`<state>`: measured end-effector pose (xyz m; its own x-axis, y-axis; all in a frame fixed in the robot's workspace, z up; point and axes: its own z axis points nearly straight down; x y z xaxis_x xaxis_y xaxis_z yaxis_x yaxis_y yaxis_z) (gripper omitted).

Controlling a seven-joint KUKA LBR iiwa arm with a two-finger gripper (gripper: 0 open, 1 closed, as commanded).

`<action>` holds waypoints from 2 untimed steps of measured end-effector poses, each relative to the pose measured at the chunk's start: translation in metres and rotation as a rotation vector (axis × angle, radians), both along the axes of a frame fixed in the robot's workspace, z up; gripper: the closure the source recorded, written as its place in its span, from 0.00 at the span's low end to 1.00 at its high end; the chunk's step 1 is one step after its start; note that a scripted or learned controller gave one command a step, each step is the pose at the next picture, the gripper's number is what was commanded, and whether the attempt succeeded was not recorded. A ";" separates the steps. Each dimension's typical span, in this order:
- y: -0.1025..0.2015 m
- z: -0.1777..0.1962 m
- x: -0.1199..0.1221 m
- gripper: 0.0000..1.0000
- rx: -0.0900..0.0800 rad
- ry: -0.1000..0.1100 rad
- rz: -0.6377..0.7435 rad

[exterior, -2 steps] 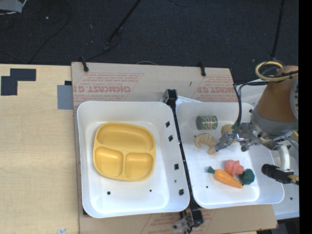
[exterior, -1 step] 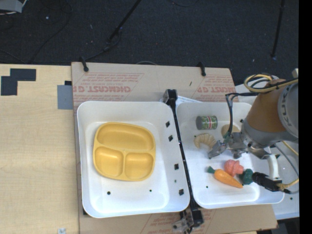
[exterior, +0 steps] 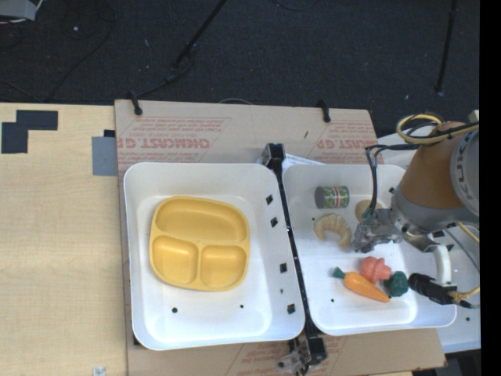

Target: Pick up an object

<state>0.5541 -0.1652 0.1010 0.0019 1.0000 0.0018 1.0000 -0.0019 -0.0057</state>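
Observation:
The right bin (exterior: 329,312) holds several small objects: a green-labelled can (exterior: 332,197) lying on its side, a tan croissant (exterior: 333,227), an orange carrot (exterior: 365,287) with a green top, a pink-red lumpy toy (exterior: 376,269) and a dark green piece (exterior: 398,283). A pale round item (exterior: 364,208) peeks out beside the arm. My gripper (exterior: 366,239) hangs low in this bin, just right of the croissant and above the pink toy. Nothing visible sits between its fingers.
The left bin (exterior: 149,312) carries a yellow divided plate (exterior: 200,242). A black divider (exterior: 283,233) runs between the bins. The arm's orange band (exterior: 435,175) and cables stand over the right bin's far right corner. Cardboard lies under both bins.

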 end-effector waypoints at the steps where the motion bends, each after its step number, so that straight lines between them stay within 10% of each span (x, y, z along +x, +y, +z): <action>1: -0.004 0.062 -0.003 1.00 -0.002 -0.007 0.000; 2: -0.011 0.122 -0.006 1.00 -0.003 -0.009 0.002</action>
<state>0.5484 -0.1762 0.2234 -0.0004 1.0000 -0.0013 1.0000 0.0004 0.0032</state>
